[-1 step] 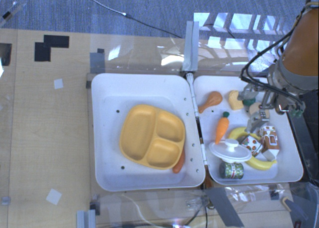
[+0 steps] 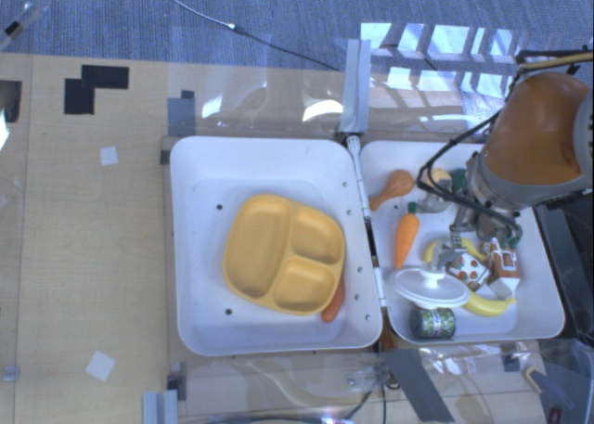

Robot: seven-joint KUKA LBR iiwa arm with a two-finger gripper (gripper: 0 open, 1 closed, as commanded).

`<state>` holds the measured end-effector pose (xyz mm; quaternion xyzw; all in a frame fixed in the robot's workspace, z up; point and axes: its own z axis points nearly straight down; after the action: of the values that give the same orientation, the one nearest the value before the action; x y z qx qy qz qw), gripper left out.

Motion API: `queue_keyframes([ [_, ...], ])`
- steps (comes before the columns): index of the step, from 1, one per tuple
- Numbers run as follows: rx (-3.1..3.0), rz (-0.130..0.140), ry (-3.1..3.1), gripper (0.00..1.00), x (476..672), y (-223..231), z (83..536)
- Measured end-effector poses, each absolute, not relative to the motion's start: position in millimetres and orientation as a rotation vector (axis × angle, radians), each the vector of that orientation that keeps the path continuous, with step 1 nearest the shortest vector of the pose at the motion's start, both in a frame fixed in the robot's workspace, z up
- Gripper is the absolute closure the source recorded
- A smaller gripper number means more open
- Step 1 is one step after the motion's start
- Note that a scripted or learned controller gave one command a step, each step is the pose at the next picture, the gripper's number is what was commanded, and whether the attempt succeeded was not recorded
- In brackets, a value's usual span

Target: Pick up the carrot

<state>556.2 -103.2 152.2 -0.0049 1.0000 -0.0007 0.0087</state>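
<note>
Carrot (image 2: 406, 237) lies in the right bin (image 2: 548, 320), near its left wall, tip toward the front edge. My gripper (image 2: 452, 248) hangs just right of it; finger state undeterminable.

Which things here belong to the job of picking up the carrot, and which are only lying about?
For the job:
carrot, in the right bin
hand, over the right bin

Lying about:
yellow tray in the left bin
sausage by the tray
drumstick
banana
green can
white lid
</note>
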Motion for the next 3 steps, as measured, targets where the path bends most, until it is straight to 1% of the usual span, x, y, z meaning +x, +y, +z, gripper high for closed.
queue_keyframes([
  [1, -0.011, -0.001, 3.124, 0.00, 585.4, -82, 90],
  [2, 0.353, 0.002, 3.111, 0.00, 625.1, -82, 89],
  [3, 0.564, 0.003, 3.077, 0.00, 575.6, -83, 90],
])
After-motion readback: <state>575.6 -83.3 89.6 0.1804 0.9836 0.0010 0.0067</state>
